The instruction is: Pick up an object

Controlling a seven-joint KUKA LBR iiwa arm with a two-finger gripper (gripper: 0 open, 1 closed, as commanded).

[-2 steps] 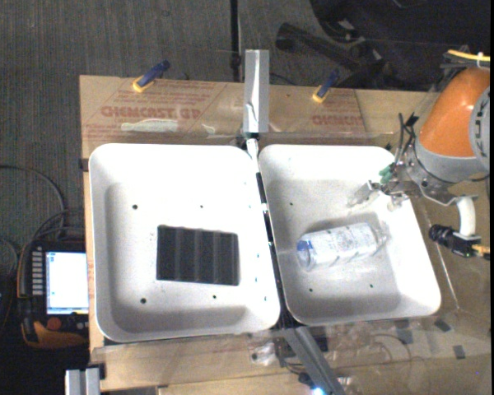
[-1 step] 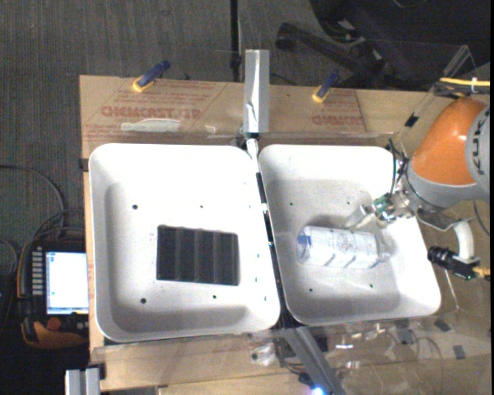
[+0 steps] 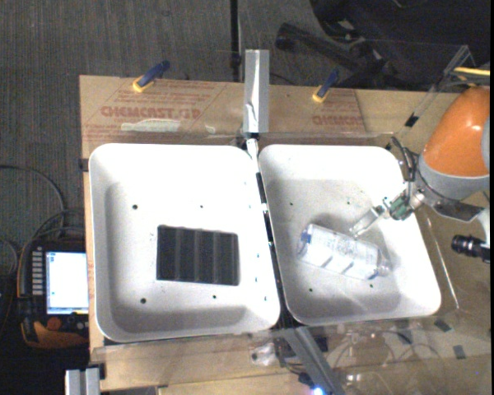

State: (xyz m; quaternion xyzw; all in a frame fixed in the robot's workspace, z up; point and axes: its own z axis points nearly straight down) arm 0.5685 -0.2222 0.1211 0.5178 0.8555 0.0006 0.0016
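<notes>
A clear plastic bottle [image 3: 344,253] lies on its side in the right bin [image 3: 313,171], its length running left to right, a little towards the front. A flat black ribbed rectangle [image 3: 198,255] lies in the middle of the left bin [image 3: 123,179]. The arm, with its orange band [image 3: 459,134], comes in over the right bin's right rim. My gripper [image 3: 372,218] slants down and to the left, with its tip just above the bottle's upper right part. Whether it touches the bottle is unclear.
The two bins meet at a dark seam down the middle. They sit on a brown board held by blue and yellow clamps [image 3: 151,75] at the back. A handheld pendant [image 3: 56,282] lies on the floor to the left.
</notes>
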